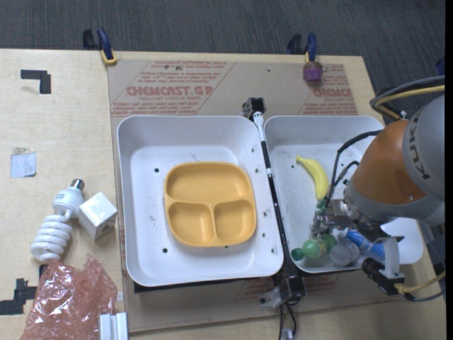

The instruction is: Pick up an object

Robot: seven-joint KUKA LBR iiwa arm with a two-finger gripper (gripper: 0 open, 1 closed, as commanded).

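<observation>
In the right bin (283, 137), a yellow banana (315, 174) lies near the middle. A green round-ended object (311, 248) rests at the front left corner, with a grey round piece (345, 255) and a blue item (356, 240) just to its right. My gripper (324, 223) hangs low over the bin's front part, just above the green object and below the banana's lower end. I see nothing held in it. The grey and orange arm (393, 179) covers the bin's right side.
The left bin (134, 190) holds a yellow three-compartment plate (210, 204). On the bench to the left lie a spiral light bulb (55, 229), a small white cube (98, 215) and crinkled pink plastic (71, 299). A purple object (313, 71) sits by the far clamp.
</observation>
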